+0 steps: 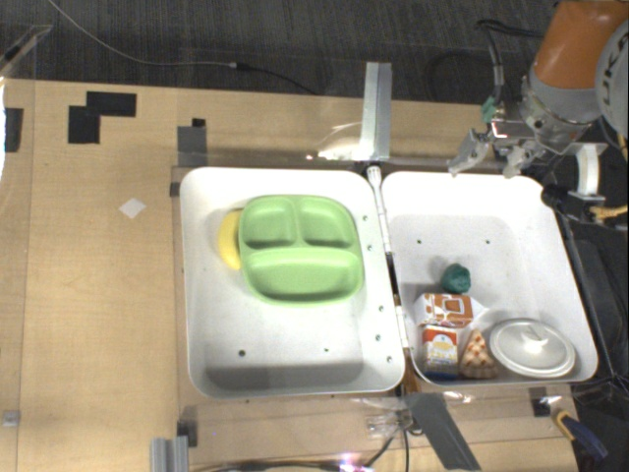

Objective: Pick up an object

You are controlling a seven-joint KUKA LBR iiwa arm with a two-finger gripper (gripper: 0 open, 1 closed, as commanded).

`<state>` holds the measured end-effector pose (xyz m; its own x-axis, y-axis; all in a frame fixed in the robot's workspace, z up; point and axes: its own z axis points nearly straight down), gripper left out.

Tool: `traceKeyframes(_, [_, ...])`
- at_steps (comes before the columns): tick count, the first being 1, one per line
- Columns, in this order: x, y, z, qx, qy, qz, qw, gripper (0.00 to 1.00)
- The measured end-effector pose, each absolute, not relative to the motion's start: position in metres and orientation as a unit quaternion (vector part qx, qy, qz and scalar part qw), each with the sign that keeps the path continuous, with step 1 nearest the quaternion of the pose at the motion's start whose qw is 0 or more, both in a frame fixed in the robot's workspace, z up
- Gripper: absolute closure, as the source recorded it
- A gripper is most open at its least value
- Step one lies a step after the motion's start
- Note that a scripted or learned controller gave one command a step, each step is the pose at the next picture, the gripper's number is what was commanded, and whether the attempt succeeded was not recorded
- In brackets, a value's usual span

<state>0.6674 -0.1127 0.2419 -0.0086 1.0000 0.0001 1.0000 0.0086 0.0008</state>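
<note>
Grey arm (580, 87), orange band, black cables alongside.

Single fixed overhead camera, angled downward over the bench (88, 293), taking in both white bins (211, 342) from moderate height.

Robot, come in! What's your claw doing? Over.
Gripper above right bin's far rim, holding nothing. Green ball untouched. Path clear.

A light green divided tray (299, 247) covers most of a yellow thing (228, 241) in the white left bin (211, 342); the white right bin (491, 214) holds a dark teal lump (455, 279), orange-and-white printed packets (447, 327) and a silvery lid (532, 347); pale wood tabletop (88, 293) with black patches (101, 113) at upper left
</note>
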Motion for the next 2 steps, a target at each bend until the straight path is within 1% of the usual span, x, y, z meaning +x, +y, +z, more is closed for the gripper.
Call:
traceKeyframes(1, [0.667, -0.113, 0.242, 0.704, 0.71, 0.0003, 0.0, 0.0])
traceKeyframes(2, [0.617, -0.086, 0.146, 0.659, 0.752, 0.0003, 0.0, 0.0])
